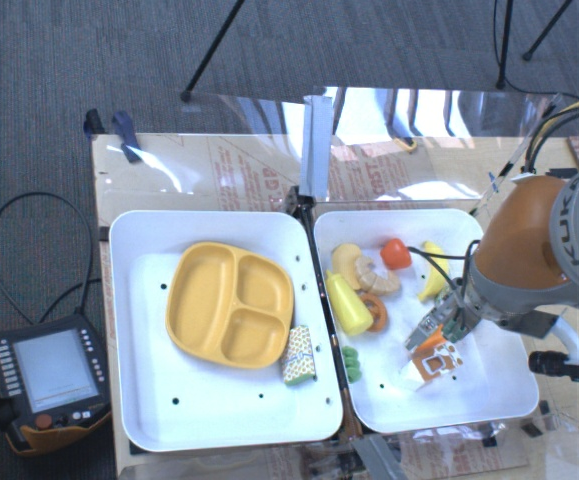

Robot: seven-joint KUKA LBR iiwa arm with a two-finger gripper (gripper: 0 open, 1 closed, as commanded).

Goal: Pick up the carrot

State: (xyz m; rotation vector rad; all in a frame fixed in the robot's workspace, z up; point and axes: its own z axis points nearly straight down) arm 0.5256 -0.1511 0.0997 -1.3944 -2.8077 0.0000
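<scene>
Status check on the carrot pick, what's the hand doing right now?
Hand low in right white bin, over a small orange piece, likely the carrot. Grip unconfirmed. Yellow, red, green toy foods clustered alongside.

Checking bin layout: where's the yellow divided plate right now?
The yellow divided plate lies in the left bin in the camera view, with a small patterned packet at its lower right edge.

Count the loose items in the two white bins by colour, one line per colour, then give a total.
Yellow: 3, divided plate, bottle-shaped item, banana
Red: 1, tomato-like item
Green: 1, small item
Orange: 1, piece at the gripper
Patterned: 1, sponge-like block
Total: 7
</scene>
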